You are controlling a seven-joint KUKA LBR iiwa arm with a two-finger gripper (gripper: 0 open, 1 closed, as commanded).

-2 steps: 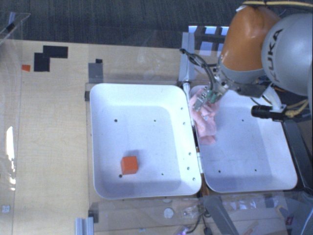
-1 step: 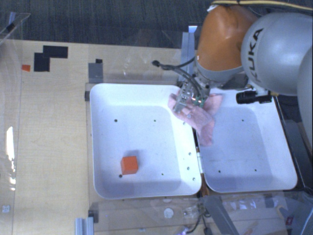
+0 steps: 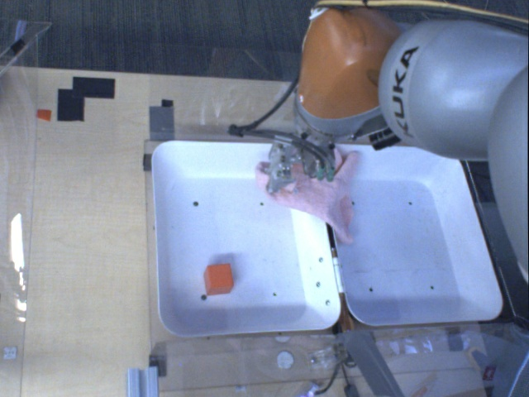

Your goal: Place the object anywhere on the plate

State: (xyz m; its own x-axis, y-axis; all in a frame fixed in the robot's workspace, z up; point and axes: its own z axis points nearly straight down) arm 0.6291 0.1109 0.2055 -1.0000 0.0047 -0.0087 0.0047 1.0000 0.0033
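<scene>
The hand hangs over the left bin's far right corner, a pink cloth draped from it, seemingly clamped between its fingers and trailing across the divider. No plate visible, so placing remains. An orange block sits untouched.

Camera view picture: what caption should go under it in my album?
Robot arm's pincer over a pink cloth draped across two white bins, with an orange block in the left one.
</scene>
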